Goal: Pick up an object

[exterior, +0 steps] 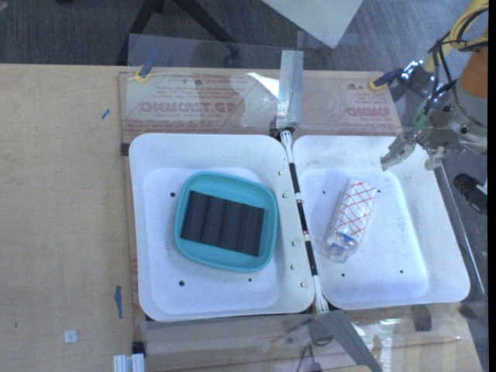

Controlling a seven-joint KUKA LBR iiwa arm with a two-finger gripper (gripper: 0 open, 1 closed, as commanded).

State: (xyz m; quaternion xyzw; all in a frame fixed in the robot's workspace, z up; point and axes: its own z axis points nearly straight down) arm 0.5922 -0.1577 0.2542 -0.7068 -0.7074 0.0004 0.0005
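A clear plastic bottle [350,217] with a red criss-cross label lies on its side in the right bin [434,277], cap end toward the front. A teal tray [225,221] with a dark ridged insert rests in the left bin [155,285]. My gripper [411,156] hangs over the right bin's far right corner, above and to the right of the bottle. Its fingers [393,153] are spread open with nothing between them.
A clear panel with red lettering [194,107] and a metal post [290,91] stand behind the bins. Cables [434,76] hang by the wrist at the right. Wooden bench top [54,208] lies to the left.
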